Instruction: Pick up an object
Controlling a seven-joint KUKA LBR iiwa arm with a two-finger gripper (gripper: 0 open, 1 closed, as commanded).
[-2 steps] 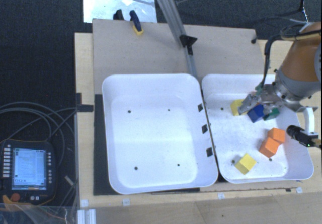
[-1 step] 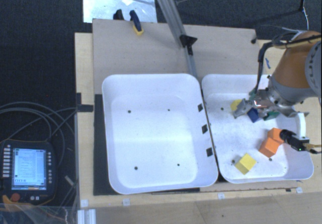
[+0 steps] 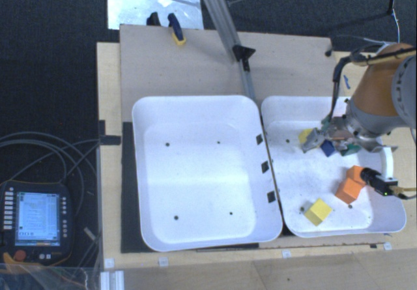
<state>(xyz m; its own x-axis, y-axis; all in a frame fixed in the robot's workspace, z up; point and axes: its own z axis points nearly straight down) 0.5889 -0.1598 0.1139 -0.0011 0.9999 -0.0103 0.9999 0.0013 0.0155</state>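
Blocks lay in the right bin (image 3: pixel 280 119): a yellow one (image 3: pixel 318 211), an orange one (image 3: pixel 350 186). My gripper (image 3: pixel 320 141) hung by a blue block (image 3: pixel 328 148); I could not tell its state

The arm (image 3: pixel 384 96) is a thick rounded tube; a broad orange band wraps it above the wrist, with grey casing beyond it at the frame's edge and grey again below; a thin dark cable loops along its outer side; the end effector (image 3: pixel 324 139) is a cluster of grey metal with small dark and teal-green parts.
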